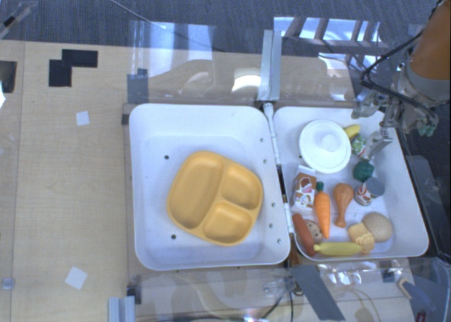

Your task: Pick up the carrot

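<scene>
Lying in the right bin point(412, 204), the carrot point(322, 211) sits among a crowd of toy food, its green top toward the white bowl point(325, 144) and its orange point toward the yellow banana point(338, 249). Its long axis runs almost straight from the bowl side to the banana side. Just beside the carrot on one flank is a small milk carton point(304, 190); on the other flank, a drumstick point(342, 202) lies nearly parallel to it, close but seemingly not touching. A sausage-like piece point(304, 230) rests near the carrot's tip.

From the carrot, the claw point(378, 141) is well apart, off past the drumstick and beyond the bowl's far side, hanging near a dark green piece point(363, 170) at the bin's wall. It has nothing between its fingers, though how wide they stand I cannot tell from this slant.

My judgement: the coming move turns on crossing back over the drumstick toward the carton, and turning the claw so it closes across the carrot's narrow width, not along its length. The tight neighbours leave little room on either flank.

The yellow divided plate point(215, 197) in the left bin point(151, 172) plays no part.
</scene>
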Robot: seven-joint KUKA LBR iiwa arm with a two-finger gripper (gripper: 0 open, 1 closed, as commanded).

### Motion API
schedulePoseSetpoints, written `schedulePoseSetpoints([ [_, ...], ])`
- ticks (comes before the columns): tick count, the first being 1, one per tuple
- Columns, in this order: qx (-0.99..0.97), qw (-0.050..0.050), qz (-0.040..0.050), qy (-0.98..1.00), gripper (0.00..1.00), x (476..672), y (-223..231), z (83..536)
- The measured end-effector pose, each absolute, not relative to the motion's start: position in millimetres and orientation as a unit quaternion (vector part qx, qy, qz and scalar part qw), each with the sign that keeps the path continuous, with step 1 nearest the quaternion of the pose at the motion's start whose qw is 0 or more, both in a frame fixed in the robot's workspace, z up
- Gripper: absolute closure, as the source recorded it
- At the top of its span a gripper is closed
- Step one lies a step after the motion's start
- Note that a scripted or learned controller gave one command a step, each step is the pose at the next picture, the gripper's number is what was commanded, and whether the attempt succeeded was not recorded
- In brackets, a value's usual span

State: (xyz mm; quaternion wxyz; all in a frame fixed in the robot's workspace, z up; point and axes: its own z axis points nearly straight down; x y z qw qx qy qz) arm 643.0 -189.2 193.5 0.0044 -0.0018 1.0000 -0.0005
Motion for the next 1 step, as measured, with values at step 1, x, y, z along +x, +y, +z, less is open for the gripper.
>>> schedulePoseSetpoints([
  [1, -0.026, 0.01, -0.0028, 1.0, 0.0, 555.4, -165.5, 102.6],
])
